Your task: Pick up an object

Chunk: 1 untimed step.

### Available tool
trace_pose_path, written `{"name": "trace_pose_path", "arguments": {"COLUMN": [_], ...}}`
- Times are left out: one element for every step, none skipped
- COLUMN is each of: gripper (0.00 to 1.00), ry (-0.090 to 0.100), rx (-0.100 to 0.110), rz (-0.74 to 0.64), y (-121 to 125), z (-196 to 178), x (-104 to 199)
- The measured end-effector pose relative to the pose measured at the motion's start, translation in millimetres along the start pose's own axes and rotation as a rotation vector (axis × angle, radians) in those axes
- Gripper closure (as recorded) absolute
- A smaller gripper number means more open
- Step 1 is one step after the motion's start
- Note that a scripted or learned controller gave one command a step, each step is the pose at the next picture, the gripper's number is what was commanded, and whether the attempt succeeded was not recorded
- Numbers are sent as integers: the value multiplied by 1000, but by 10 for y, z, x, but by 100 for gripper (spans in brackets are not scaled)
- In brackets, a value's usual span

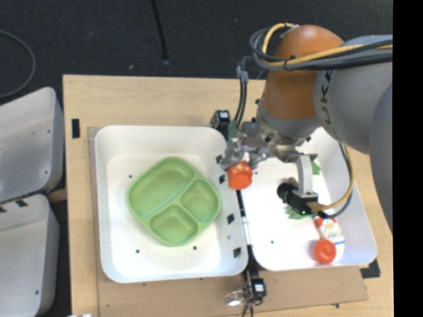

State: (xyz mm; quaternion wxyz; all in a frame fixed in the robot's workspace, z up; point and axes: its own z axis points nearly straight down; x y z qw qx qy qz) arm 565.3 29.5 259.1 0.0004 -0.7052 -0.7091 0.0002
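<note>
Orange object (240, 176): you are seeing the end effector (239, 166) gripping it above the bins' divide, lifting clear.

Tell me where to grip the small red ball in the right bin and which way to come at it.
Grip the red ball across its middle, coming straight down from above. It is round, so any pinch axis through its centre would likely do. It lies near the right bin front edge, with a small red-and-white packet just behind it, so closing left-to-right should avoid both.
</note>
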Motion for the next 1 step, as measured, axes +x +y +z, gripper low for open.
{"name": "trace_pose_path", "arguments": {"gripper": [100], "ry": [0], "rx": [1], "rz": [0], "y": [-29], "z": [169], "x": [454]}}
